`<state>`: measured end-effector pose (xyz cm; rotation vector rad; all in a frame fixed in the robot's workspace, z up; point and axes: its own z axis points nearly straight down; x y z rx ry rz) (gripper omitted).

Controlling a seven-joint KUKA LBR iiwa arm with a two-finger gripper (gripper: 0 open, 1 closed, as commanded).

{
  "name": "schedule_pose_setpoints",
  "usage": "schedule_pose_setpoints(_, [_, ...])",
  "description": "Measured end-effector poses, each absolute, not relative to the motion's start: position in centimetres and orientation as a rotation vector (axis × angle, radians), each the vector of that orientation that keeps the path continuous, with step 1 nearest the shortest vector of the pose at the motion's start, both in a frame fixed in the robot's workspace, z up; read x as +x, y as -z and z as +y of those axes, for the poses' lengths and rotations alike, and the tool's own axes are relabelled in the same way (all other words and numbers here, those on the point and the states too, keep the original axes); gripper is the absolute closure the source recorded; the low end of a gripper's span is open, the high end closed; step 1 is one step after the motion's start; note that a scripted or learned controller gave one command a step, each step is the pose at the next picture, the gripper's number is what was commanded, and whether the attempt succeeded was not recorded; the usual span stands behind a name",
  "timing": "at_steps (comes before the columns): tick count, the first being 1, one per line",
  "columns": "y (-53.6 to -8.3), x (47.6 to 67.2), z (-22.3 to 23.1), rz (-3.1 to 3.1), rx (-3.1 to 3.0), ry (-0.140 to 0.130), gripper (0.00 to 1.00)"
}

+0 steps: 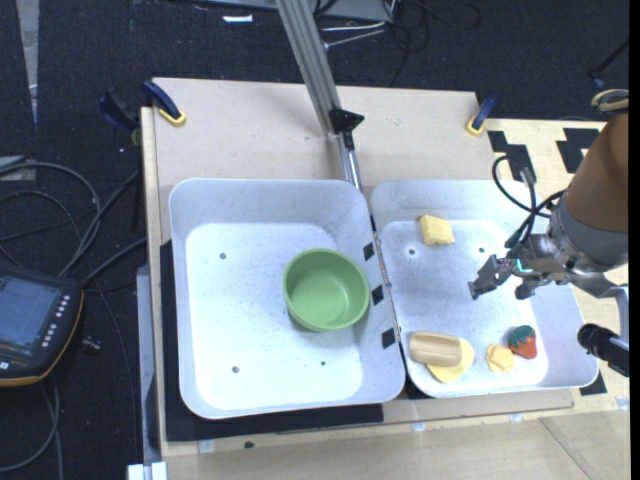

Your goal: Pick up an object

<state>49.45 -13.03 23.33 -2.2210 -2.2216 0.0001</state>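
**Ana:** Dark carpet and loose cables surround a pale wooden bench (260,128) that carries two shallow white bins side by side. Which object would you go for?

**Ben:** No single target is named, so anything in reach counts. The right bin (455,243) has the most choice: a yellow block (436,230) near its far wall, a tan roll (434,347) lying on a yellow banana-like piece (452,366) at the near edge, a small yellow chunk (500,358), and a red strawberry-like toy with a green top (522,341) touching it.

**Ana:** And the gripper (492,280)?

**Ben:** It hangs over the middle of the right bin, above bare floor, between the block and the near-edge cluster. The fingers look spread, with nothing between them.

**Ana:** So what could spoil the try?

**Ben:** My guess: coming straight down from here would close on bare floor, since no object lies directly beneath. The chunk and the strawberry touch each other, so a grasp there could nudge one aside or pinch both badly. The roll rests on the banana piece and may roll away under a finger. Everything near the front sits close to the bin wall, which could block a finger.

**Ana:** The left bin (200,268)?

**Ben:** It holds a green bowl (326,288), upright, near the divider. Its rim is wide, so a pinch would need the wall only.
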Motion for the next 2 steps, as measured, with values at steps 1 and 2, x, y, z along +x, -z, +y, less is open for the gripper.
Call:
schedule_pose_setpoints(1, [-23.3, 49.4, -13.0, -2.222, -2.221, 0.0, 0.0])
schedule_pose_setpoints(2, [-17.1, 49.4, -12.6, -2.219, -2.218, -0.005, 0.0])
